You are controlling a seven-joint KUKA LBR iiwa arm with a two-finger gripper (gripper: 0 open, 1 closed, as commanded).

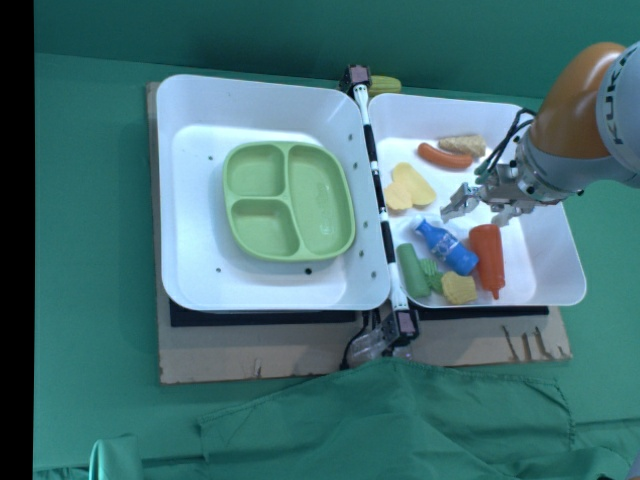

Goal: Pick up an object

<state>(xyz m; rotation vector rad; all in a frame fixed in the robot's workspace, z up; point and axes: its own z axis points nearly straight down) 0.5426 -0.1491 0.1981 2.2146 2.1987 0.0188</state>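
The arm (590, 118) reaches in over the right bin (550, 258), its gripper (468, 204) hanging near the bin's middle with the fingers spread apart and nothing between them. Just below the gripper lie a blue bottle (447, 247) and, toward the bin's right side, a carrot (489, 256). A cucumber (411, 269) and a small yellow piece (460, 288) sit along the near edge, by the divider. A yellow heart-shaped piece (408, 187) lies close to the bin's left edge. A sausage (444, 156) and a tan piece (462, 145) rest near the far edge. In the left bin (190, 118), a green divided plate (288, 200) lies at the centre.
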